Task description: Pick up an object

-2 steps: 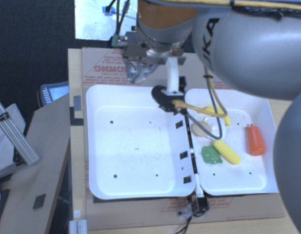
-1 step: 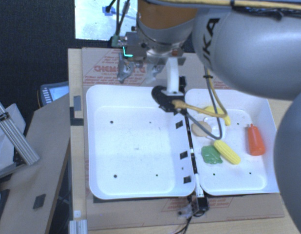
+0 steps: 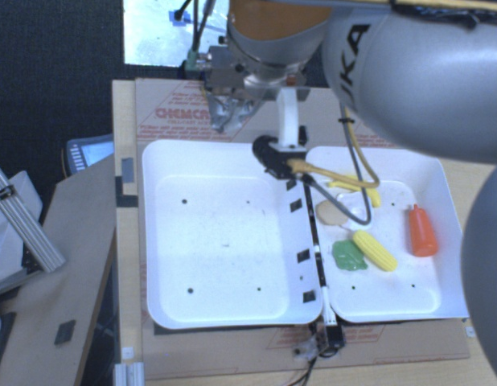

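An orange bottle (image 3: pixel 422 232), a yellow corn cob (image 3: pixel 375 250) and a green piece (image 3: pixel 348 255) lie in the right bin (image 3: pixel 425 300).

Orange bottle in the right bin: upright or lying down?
Lying down. The orange plastic bottle rests flat on the floor of the right white bin, cap toward the far wall.

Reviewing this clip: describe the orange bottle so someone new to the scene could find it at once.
Start at the right bin, the one holding the toys. The orange bottle stands apart near that bin's right wall, right of the yellow corn and green piece. It is the only orange-red item there, with a narrow cap end pointing toward the far edge.
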Motion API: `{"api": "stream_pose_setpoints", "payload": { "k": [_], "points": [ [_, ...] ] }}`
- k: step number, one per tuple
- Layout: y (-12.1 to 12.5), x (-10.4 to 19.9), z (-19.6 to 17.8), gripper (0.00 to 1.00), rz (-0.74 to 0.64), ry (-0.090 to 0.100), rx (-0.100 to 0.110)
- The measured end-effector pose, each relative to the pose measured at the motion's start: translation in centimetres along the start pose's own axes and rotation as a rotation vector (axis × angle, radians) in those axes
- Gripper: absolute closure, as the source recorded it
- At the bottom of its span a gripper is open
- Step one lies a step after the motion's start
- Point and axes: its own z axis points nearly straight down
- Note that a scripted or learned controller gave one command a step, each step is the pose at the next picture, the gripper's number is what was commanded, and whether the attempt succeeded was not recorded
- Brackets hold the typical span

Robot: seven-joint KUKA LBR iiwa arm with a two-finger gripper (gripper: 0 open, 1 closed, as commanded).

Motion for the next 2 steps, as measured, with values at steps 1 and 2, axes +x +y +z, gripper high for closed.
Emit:
{"api": "stream_pose_setpoints", "payload": {
  "k": [1,2],
  "points": [
    [0.0,0.0,0.1,0.0,-0.001,0.0,0.001],
    [0.1,0.0,-1.1,1.0,-0.006,0.001,-0.003]
  ]
}}
